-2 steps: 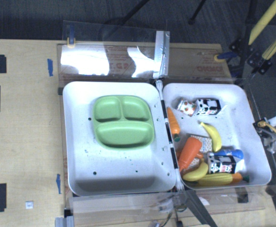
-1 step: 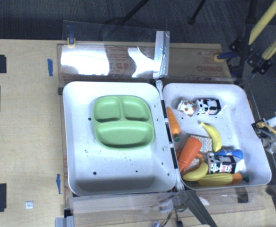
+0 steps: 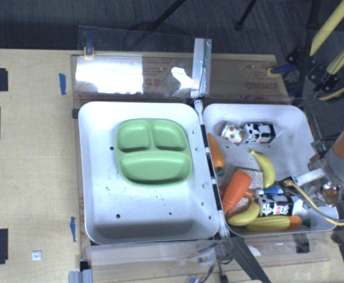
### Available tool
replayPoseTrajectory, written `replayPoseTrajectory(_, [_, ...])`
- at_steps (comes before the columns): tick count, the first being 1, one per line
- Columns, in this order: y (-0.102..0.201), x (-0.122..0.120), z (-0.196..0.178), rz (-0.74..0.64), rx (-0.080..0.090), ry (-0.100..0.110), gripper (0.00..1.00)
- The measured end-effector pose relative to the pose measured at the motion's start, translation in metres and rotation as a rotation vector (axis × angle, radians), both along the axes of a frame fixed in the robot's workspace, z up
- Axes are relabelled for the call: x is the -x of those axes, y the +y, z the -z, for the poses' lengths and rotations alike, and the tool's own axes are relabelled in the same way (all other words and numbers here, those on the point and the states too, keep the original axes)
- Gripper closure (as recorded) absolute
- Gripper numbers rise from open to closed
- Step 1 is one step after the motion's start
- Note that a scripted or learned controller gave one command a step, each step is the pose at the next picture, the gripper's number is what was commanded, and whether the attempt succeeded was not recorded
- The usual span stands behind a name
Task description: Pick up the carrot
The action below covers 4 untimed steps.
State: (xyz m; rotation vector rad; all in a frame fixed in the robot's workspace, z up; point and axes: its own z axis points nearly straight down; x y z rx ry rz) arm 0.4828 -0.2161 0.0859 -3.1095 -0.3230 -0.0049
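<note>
The tool (image 3: 328, 187) sits at the right bin's (image 3: 298, 119) right edge; its grip state cannot be judged. The carrot (image 3: 236, 190) lies tilted near the bin's left side, beside bananas (image 3: 265, 167) and a cow-patterned carton (image 3: 276, 207). A green divided plate (image 3: 154, 151) occupies the left bin (image 3: 95, 158).
</note>
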Motion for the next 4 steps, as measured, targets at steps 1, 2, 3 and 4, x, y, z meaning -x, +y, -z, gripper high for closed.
replayPoseTrajectory(1, [0.001, 0.0, -0.009, 0.001, -0.002, 0.002, 1.0])
replayPoseTrajectory(2, [0.0, 0.001, -0.018, 0.002, -0.003, 0.004, 1.0])
replayPoseTrajectory(3, [0.0, 0.001, -0.027, 0.003, -0.004, 0.006, 1.0])
replayPoseTrajectory(4, [0.0, 0.002, -0.035, 0.003, -0.005, 0.008, 1.0])
